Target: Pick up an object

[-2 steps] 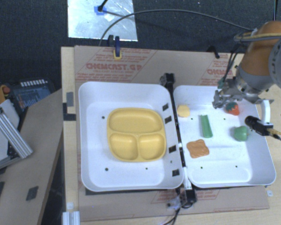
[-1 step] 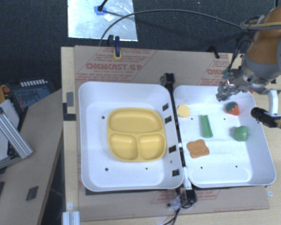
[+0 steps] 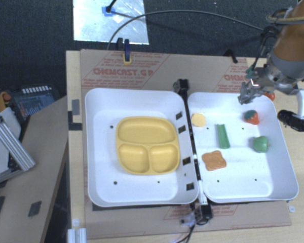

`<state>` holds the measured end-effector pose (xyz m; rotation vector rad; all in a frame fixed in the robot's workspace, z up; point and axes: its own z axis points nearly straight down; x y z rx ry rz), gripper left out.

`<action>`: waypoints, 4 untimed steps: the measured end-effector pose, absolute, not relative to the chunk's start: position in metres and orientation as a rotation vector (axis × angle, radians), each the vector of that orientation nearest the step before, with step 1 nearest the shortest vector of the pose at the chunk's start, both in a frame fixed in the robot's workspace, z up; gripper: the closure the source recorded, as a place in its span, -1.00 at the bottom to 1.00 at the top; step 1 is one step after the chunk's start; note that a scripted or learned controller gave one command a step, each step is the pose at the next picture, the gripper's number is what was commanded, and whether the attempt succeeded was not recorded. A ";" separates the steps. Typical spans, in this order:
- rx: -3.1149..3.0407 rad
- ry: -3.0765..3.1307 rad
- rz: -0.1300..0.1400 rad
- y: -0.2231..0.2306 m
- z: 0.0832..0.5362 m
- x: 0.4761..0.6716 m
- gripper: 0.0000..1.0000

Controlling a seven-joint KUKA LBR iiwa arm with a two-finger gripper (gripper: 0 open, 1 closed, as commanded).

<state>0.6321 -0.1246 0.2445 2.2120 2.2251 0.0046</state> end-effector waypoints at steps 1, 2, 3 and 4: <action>2.210 2.231 0.005 -0.073 0.251 0.632 1.00; 2.210 2.234 0.004 -0.011 0.251 0.627 1.00; 2.211 2.232 0.003 0.041 0.252 0.623 1.00; 2.212 2.234 0.002 0.101 0.230 0.615 1.00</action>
